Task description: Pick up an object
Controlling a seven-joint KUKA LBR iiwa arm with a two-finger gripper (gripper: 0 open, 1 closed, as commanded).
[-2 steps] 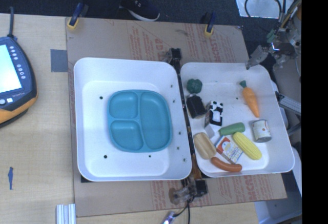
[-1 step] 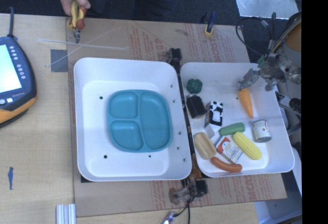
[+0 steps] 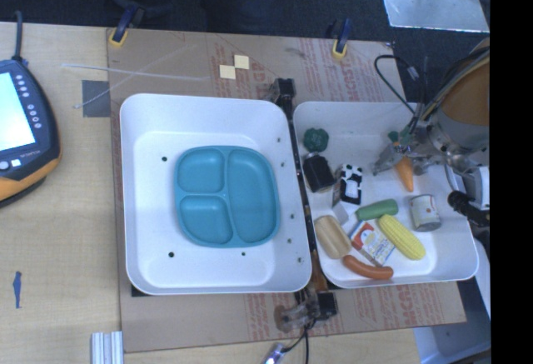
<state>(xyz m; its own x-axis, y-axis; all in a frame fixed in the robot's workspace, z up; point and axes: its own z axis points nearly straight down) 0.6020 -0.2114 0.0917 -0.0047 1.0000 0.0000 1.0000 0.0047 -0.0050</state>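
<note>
Gripper (image 3: 401,156) down at the right bin's (image 3: 379,116) far right side, seemingly pinched on the carrot (image 3: 405,175). Looked shut on its top end, though hard to be sure at this size. Carrot's long axis ran roughly far-to-near, tip pointing toward the bin's near edge, tilted a touch right.

Rest of the right bin, pretty crowded: dark green lump (image 3: 316,139) near the far left corner, black block (image 3: 317,172) by the left wall, black-and-white toy (image 3: 351,183) next to it. Green pickle (image 3: 376,209) around the middle, grey can (image 3: 424,211) toward the right wall, corn cob (image 3: 402,236) lying diagonal. Bread roll (image 3: 331,236), small printed packet (image 3: 371,242) and hot dog (image 3: 367,269) along the near edge.

Left bin (image 3: 141,187): just a blue divided plate (image 3: 226,195) sitting flat in the centre, three compartments.
</note>
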